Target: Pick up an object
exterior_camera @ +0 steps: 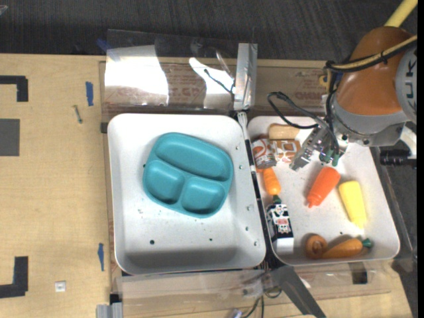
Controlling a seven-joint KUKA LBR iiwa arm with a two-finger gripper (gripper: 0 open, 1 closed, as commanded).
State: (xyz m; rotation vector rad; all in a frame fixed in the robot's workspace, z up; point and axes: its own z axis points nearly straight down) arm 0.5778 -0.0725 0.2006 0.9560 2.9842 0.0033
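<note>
- Now the gripper (310,152) hangs over the back part of the right bin (391,234); its metal fingers stand a little apart and hold nothing.
- Just beside it lies an orange bottle (322,184) with a smooth plastic look, and next to that a yellow corn cob (353,203).
- Near the front wall lies a carrot (343,247); by the left wall, a small orange piece (271,180) and a black and white carton (279,219).
- The left bin (126,197) carries a teal plate (187,173) with three sections and rounded corners.
- Both bins sit on a pale wooden bench (50,197); behind it the floor (165,5) is dark.
</note>
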